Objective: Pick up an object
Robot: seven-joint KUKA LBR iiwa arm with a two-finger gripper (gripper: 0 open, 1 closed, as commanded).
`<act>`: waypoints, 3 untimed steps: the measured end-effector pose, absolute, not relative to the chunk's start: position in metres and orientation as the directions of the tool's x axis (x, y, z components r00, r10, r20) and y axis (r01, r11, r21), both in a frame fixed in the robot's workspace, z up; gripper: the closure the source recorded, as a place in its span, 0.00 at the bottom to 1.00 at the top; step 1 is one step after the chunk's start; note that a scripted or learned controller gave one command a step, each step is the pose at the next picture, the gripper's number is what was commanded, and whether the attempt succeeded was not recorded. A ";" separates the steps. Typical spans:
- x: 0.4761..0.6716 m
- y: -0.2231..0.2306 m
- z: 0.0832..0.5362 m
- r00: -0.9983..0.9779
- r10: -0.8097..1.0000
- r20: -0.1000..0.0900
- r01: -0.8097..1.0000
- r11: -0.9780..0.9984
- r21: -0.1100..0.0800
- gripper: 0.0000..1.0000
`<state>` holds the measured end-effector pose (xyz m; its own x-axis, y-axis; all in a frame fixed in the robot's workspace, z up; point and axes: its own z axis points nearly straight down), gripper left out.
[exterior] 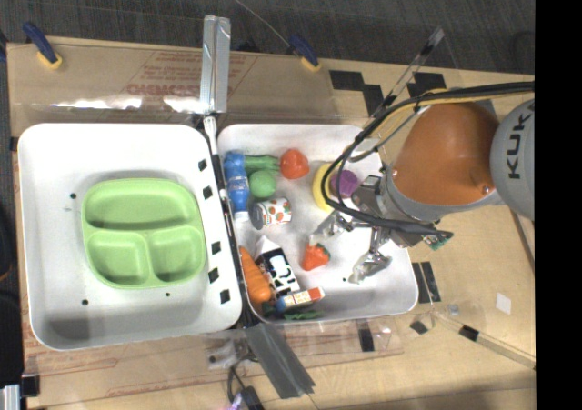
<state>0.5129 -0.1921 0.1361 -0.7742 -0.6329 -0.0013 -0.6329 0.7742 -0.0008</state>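
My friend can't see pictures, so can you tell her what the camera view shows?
A grey robot arm's metal claw hangs open over the right white plastic bin of small colourful toys, beside a red strawberry-shaped toy. The left white bin holds a green divided plastic tray.

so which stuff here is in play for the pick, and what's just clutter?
In play:
gripper, over the right bin
orange piece beside it
purple piece
small can
green ball
blue bottle

Lying about:
green divided tray in the left bin
blue clamps

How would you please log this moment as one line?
gripper open over right bin | nothing held | nearest: red toy
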 end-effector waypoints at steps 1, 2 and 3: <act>0.598 -0.162 0.092 -0.660 -0.751 -0.003 -0.751 0.660 -0.001 0.00; 0.531 -0.146 0.092 -0.622 -0.783 -0.002 -0.783 0.622 0.000 0.00; 0.621 -0.110 0.094 -0.424 -0.906 -0.003 -0.906 0.424 -0.003 0.00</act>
